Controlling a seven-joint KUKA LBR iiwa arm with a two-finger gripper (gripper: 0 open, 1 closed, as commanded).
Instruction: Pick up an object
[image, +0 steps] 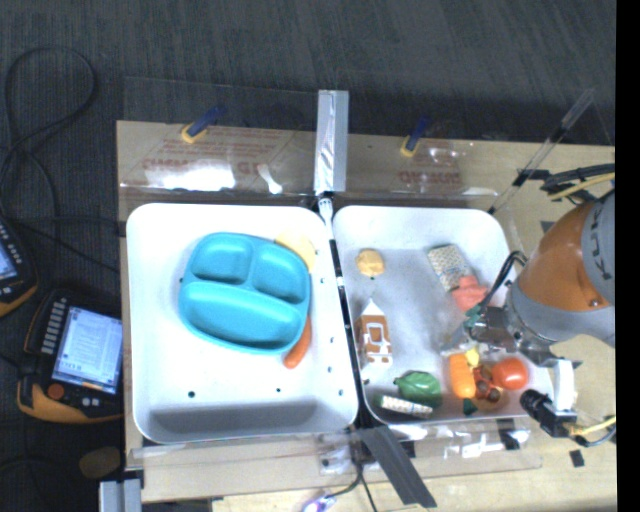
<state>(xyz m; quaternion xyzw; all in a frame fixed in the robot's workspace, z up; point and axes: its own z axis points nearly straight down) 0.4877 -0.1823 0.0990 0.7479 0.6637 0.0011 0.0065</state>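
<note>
Gripper (487, 330): at the right side of the right bin, low among the toys; dark and partly hidden by the wrist, so its state cannot be told. No object can be seen held in it.

Arm (575, 270): grey with an orange band, reaching in from the right over the bin's right wall.

Right bin (420, 222), contents:
- round tan cookie (371, 262), near the back left corner.
- grey mesh-patterned piece (449, 264), toward the back, tilted.
- pink toy (468, 292), just in front of the grey piece, near the gripper.
- small white and orange carton (373, 338), by the left wall.
- green pepper (417, 384), toward the front.
- white tube (405, 405), lying along the front wall, just in front of the pepper.
- orange carrot-like toy (460, 376), just below the gripper.
- red tomato (509, 373), front right corner.

Left bin (160, 400), contents:
- blue divided tray (245, 290), upside down or upright cannot be told.
- yellow item (297, 246), behind the tray's right edge.
- orange item (299, 348), against the tray's front right edge.

Counter (150, 150): both bins side by side on it.
</note>
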